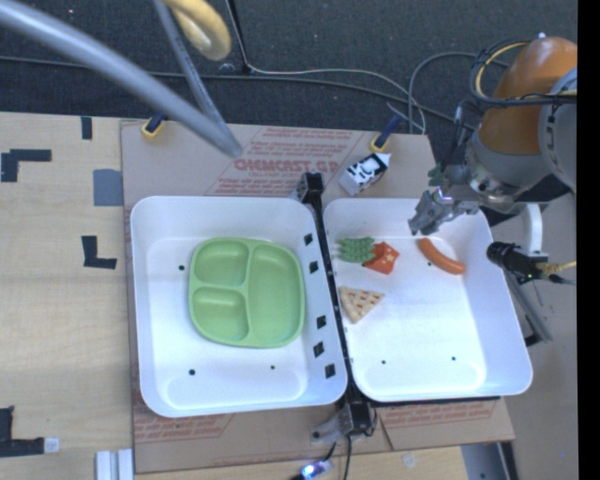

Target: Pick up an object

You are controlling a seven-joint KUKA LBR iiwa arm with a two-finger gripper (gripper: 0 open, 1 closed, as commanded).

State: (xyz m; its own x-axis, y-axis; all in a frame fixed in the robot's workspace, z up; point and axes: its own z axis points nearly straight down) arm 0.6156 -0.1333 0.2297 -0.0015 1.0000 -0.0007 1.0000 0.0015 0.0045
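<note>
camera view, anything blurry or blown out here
In the camera view, a grey bar close to the lens crosses the upper left, soft and out of focus, with a blurred yellow blob beside it; the white bins' floors are bright with little texture; the green plate and the sausage read sharp.

Green divided plate [247,291] in left bin [150,309], cardboard sheet [281,159] underneath
</note>
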